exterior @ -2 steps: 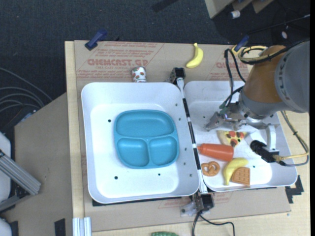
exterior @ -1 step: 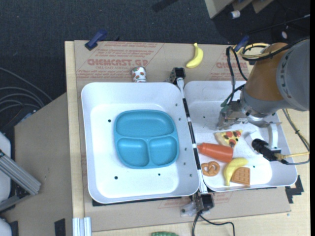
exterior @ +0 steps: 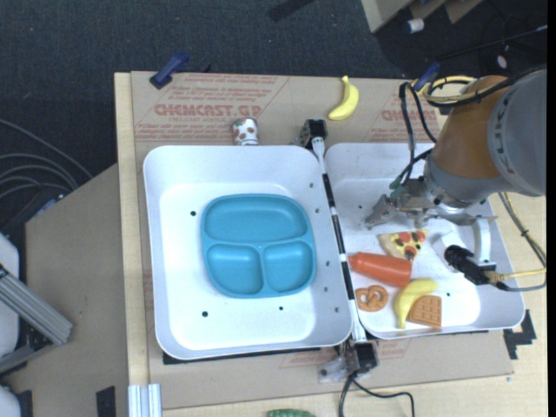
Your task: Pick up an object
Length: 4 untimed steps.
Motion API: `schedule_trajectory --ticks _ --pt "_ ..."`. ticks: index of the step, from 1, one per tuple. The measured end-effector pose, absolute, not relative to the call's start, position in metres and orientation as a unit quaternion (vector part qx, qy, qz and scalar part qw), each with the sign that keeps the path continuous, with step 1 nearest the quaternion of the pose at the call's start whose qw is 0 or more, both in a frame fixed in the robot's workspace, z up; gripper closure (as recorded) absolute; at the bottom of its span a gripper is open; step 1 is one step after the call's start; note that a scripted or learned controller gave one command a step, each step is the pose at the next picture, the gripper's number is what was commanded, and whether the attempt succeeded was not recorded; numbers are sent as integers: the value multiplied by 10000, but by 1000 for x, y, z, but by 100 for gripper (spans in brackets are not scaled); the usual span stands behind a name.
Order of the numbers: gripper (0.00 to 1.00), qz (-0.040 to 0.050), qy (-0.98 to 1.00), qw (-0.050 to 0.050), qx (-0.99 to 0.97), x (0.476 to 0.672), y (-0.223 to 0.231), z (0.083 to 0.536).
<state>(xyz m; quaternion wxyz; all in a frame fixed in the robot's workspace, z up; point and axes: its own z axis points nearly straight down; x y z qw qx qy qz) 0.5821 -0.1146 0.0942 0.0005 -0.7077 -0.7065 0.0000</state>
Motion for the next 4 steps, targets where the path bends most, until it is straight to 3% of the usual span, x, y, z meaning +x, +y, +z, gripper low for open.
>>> schedule_trajectory --ticks 1,2,3,4 --pt "0 -1 -7074 -4 -7068 665 -115 85" --pt "100 -4 -7076 -17 -7066 666 -114 95" --pt "0 -1 -7076 -14 -7066 666 -114 95" --pt "0 2 -7067 2 -7075 576 -116 84"
